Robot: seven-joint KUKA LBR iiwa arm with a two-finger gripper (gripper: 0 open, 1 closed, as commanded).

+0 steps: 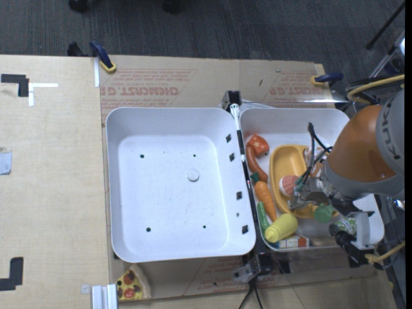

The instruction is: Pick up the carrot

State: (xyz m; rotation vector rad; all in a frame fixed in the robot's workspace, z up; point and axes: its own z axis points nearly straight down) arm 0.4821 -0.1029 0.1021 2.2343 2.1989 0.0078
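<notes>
The carrot [264, 198], orange and tapered, lies along the left side of the right bin [283, 124], between a red sausage and a yellow bottle. My gripper [301, 198] hangs low over the middle of that bin, just right of the carrot, above a yellow bowl [286, 163]. The grey arm with its orange band [360, 150] covers the bin's right half. Nothing of the carrot sits between the fingers.
A tomato [257, 145] and a red sausage [255, 168] lie above the carrot. A yellow bottle [281, 226], a green item [325, 212] and a small box [296, 242] crowd the bin's near end. The left bin [129, 127] is alongside. A pizza toy [131, 284] lies on the bench.
</notes>
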